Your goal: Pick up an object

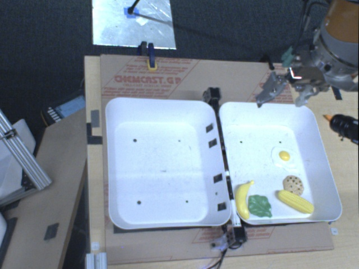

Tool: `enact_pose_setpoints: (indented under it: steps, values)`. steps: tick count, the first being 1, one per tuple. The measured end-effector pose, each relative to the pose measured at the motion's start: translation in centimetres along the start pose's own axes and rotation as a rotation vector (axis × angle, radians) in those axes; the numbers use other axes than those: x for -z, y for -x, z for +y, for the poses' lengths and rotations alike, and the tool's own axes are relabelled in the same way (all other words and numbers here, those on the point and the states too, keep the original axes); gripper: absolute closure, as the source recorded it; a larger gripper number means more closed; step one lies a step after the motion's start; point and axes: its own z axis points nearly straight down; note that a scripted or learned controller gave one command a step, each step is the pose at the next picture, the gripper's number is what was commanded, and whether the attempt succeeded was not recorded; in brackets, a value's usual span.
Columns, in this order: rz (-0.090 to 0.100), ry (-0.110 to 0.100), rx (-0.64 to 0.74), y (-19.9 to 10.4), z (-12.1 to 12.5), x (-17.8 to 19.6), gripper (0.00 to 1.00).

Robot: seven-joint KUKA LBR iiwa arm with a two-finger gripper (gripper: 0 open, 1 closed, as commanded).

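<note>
My tool hangs at the upper right of the frame, over the far rim of the right bin, prongs spread and pinching nothing; no pick has begun. Candidates cluster at lower right: a curved glossy banana, a crinkled green leaf, a ribbed corn cob, a speckled round cookie, a flat fried egg.

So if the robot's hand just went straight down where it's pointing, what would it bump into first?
Probably the bare floor of the right bin, near its back edge. The hand hangs over that far end; the toy food, like the fried egg, lies nearer the front. Depth is hard to judge.
</note>
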Motion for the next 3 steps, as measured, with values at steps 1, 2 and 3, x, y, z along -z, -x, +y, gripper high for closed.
enact_pose_setpoints:
  steps: [1, 2, 3]
  values:
    - [0.002, 0.001, 0.004, -6.0, -3.9, 8.6, 0.0]
    - [-0.005, -0.007, -0.011, -0.8, 6.7, 7.8, 0.0]
    - [-0.005, -0.009, -0.015, 7.6, 9.0, 7.9, 0.0]
